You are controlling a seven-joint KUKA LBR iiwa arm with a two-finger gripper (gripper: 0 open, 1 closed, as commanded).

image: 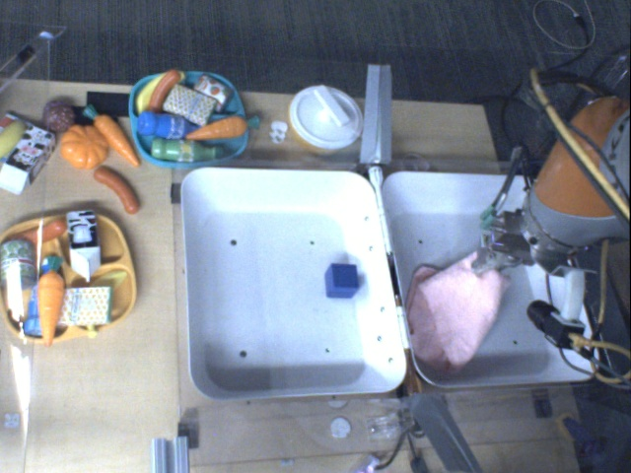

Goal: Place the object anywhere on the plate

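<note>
the gripper [496, 252] sits low in the right bin [434, 200], at the upper edge of the pink plate [452, 311] (finger spacing cannot be told), while the blue cube [342, 280] lies apart in the left bin [246, 215].

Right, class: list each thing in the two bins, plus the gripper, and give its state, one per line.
Blue cube: resting loose on the left bin floor.
Pink plate: lying tilted in the right bin.
Gripper: low at the plate's upper edge; grip unclear.
</note>
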